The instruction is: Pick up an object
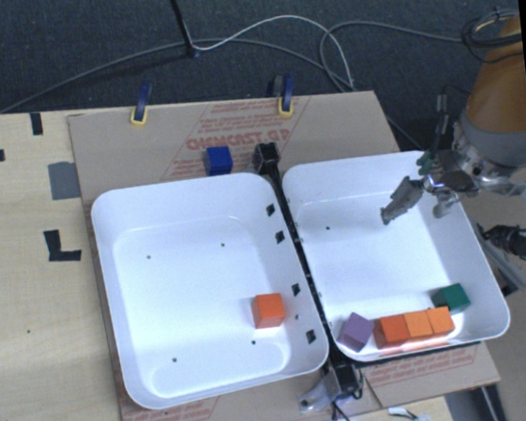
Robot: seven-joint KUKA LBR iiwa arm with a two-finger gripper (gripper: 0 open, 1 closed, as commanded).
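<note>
Two bins are sitting side by side on a cardboard sheet (347, 115), the left bin (119, 268) holding a single cube (269, 310) toward its near right corner. Along the near wall of the right bin (353, 171), a tilted block (355, 331) is lying leftmost, a long block (413, 326) just right of it, and a small block (452, 298) at the right end, slightly behind. Another cube (218, 159) is sitting on the cardboard behind the left bin, while the gripper (417, 198) is hanging over the right bin's far right part.
</note>
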